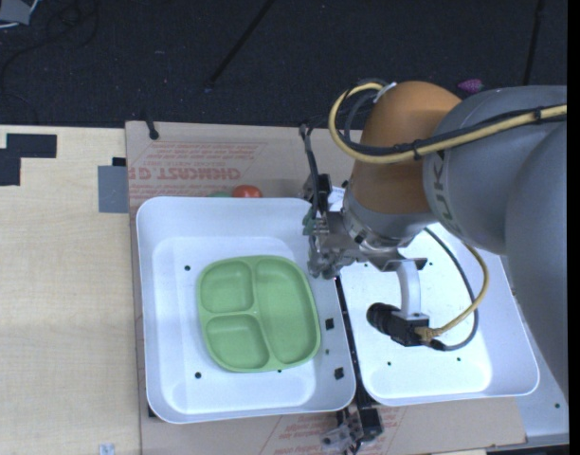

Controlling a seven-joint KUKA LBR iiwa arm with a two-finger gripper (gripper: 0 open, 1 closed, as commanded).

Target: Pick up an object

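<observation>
1. Looking down on the bench: two shallow white bins sit side by side on a cardboard sheet, left bin (167,254) and right bin (461,368), their inner rims touching along the middle.

2. Only clear candidate for the pick: a green divided plate (259,313) with three compartments, lying flat and face up on the floor of the left bin, toward that bin's right half. Its right edge lies near the wall shared with the right bin.

3. A small red-orange object (246,192) peeks over the far rim of the left bin. Too little of it is visible to name it, and I cannot tell whether it lies inside the bin or behind it.

4. Arm (480,169) reaches in from the right; the orange band and grey wrist hang over the far part of the right bin. The gripper (320,245) points down at the dividing rims, just beside the plate's far right corner.

5. Claw state: cannot tell. The tip is dark and blurred against the rim, and its opening is hidden. Nothing is visibly held.

6. Judgement: the position suits an approach to the plate's edge. A flat plate offers little to pinch except its rim, which would explain coming in at the side, not the centre.

7. Risk, as judgement: the nearby bin wall may block one side of the claw, and the shallow rim may slip.
</observation>
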